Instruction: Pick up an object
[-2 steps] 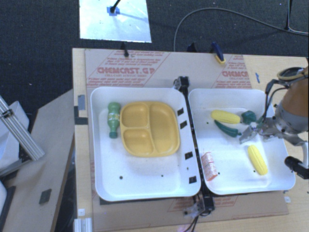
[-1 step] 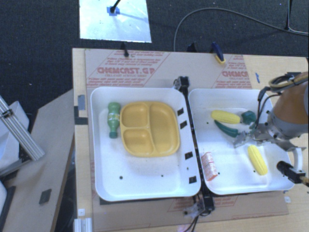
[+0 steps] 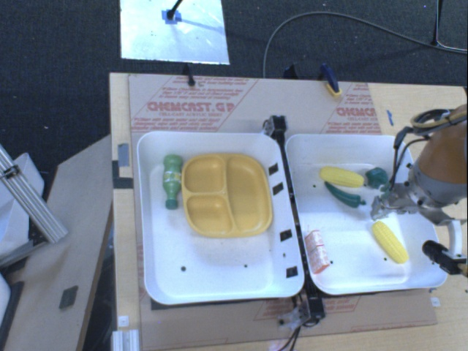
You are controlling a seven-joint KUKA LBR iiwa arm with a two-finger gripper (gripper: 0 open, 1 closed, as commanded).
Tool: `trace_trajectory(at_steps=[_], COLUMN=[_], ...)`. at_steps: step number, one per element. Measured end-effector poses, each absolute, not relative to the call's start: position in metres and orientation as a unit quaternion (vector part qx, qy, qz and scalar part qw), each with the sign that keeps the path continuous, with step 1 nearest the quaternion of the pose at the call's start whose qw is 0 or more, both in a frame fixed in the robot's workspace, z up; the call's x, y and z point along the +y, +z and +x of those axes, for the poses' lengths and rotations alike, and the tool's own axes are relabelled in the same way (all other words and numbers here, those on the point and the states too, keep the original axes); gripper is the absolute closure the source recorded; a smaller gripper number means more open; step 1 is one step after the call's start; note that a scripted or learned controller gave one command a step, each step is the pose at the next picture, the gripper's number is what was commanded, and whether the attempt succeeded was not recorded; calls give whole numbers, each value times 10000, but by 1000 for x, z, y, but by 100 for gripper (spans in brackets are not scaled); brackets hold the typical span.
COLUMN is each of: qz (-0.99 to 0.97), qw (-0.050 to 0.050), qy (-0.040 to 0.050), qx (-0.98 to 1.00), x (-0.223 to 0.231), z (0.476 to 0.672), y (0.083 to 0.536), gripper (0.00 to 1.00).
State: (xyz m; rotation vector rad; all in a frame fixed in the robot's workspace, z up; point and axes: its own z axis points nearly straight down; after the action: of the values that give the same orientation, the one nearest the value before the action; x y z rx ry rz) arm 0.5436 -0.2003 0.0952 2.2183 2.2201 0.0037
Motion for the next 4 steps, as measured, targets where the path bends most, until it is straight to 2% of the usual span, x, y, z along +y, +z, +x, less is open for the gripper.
trace_trajectory(at_steps=[2, 3, 4], qz=[7055, 7051, 7039], qw=[20, 30, 7], qy=[8, 16, 11], qx=[7087, 7091, 7103], x=[-203, -195, -144], z=[549, 548, 546], y=[181, 241, 249], gripper=[100, 100, 100])
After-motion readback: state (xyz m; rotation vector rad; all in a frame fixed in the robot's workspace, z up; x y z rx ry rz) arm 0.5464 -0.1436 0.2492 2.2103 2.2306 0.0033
